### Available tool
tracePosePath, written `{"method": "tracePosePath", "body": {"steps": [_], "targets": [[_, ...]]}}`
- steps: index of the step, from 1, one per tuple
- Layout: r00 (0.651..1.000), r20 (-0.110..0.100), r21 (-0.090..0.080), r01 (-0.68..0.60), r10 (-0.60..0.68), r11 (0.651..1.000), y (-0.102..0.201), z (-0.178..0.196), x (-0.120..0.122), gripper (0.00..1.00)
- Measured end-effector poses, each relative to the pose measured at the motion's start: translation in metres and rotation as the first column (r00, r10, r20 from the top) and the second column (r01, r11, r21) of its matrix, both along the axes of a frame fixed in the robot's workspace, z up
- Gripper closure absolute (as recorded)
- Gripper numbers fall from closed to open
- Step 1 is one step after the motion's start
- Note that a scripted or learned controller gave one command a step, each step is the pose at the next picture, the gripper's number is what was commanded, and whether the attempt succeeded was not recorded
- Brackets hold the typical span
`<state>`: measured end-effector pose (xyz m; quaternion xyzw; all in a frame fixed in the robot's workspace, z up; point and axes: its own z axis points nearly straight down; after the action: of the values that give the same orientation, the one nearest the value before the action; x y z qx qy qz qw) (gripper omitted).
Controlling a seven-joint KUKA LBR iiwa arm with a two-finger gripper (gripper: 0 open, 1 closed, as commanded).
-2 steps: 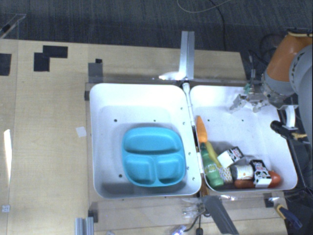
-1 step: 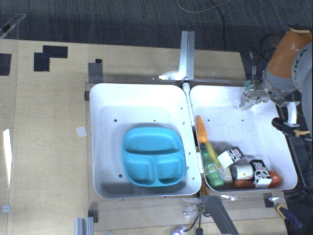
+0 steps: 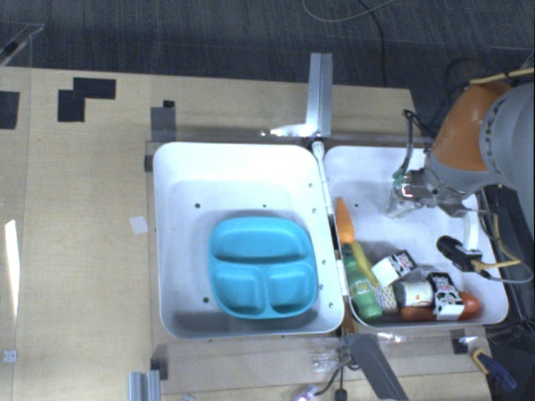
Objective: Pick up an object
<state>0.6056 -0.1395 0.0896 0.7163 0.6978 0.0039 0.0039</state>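
Observation:
My gripper [image 3: 407, 194] hangs over the bare far part of the right bin [image 3: 368, 174], with nothing visible in it. The objects lie apart from it along the bin's left wall and near edge. An orange carrot-shaped piece [image 3: 343, 220] leans on the left wall, and a green bottle [image 3: 361, 283] lies just below it. A small white and black box [image 3: 391, 267], a silver can [image 3: 415, 293] and a red object [image 3: 468, 307] with a black and white label crowd the near edge.
The left bin [image 3: 180, 224] holds a blue divided plate [image 3: 263, 266]. A metal post [image 3: 320, 94] stands at the far end of the wall between the bins. The grey and orange arm [image 3: 476, 136] reaches in from the right.

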Motion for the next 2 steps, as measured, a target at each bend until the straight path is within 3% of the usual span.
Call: {"method": "tracePosePath", "body": {"steps": [1,2], "targets": [[0.997,-0.003,-0.002,-0.072,0.072,0.997,-0.016,0.118,-0.051,1.0],[1.0,-0.006,0.0,-0.004,0.004,1.0,-0.011,0.128,-0.107,1.0]]}}
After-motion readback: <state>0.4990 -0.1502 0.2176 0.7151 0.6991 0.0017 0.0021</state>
